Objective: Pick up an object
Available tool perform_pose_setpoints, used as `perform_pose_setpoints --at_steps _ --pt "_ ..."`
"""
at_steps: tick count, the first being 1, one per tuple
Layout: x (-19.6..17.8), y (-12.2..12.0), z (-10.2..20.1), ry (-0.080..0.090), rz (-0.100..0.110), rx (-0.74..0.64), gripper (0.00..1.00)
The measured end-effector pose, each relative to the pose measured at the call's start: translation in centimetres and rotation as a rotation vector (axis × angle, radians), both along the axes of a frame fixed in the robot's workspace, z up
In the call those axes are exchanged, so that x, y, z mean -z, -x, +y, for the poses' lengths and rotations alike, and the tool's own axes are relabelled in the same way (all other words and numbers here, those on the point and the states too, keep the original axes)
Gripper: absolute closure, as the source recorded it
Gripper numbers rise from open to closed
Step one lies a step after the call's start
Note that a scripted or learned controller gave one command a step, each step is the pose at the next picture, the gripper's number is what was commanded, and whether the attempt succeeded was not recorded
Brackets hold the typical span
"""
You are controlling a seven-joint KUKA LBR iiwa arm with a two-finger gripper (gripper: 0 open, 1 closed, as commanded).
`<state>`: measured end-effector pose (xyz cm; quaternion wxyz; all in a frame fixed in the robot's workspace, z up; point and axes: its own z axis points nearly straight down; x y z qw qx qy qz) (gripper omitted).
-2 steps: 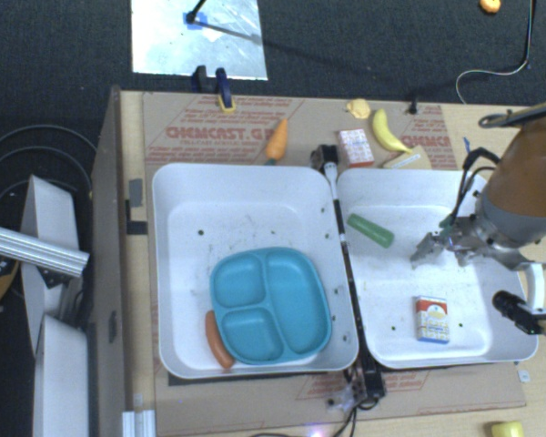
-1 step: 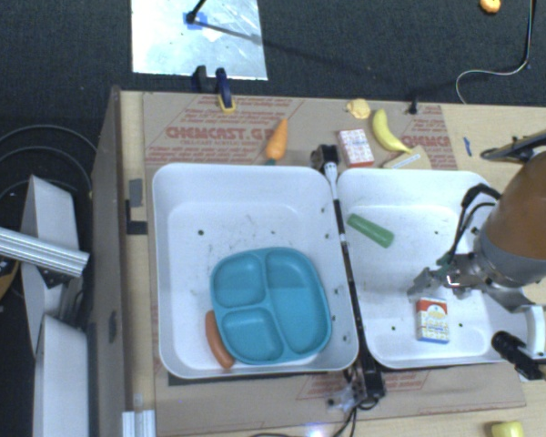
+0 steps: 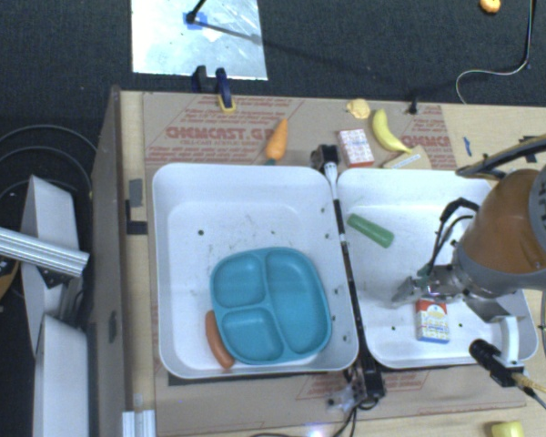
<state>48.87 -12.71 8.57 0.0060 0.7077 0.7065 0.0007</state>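
Observation:
The right bin [image 3: 491, 360] holds a green cylinder [image 3: 370, 230] near its back left and a small red-and-white carton [image 3: 433, 320] near its front. My gripper [image 3: 418, 289] hangs low in this bin, just above and to the left of the carton's top end. The grey arm with its orange band [image 3: 511, 228] comes in from the right and covers the bin's right part. The green cylinder lies apart from the gripper, toward the back left.
The left bin [image 3: 177, 244] carries a blue divided plate [image 3: 271, 303] and an orange sausage [image 3: 218, 340] at its front left. Behind the bins on the cardboard lie a carrot [image 3: 276, 139], a small box [image 3: 355, 147] and a banana [image 3: 387, 132].

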Motion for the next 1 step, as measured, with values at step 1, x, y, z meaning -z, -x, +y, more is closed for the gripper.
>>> perform_pose_setpoints --at_steps 1 --pt "-1.48 -0.34 -0.08 0.001 -0.01 0.0 1.0"
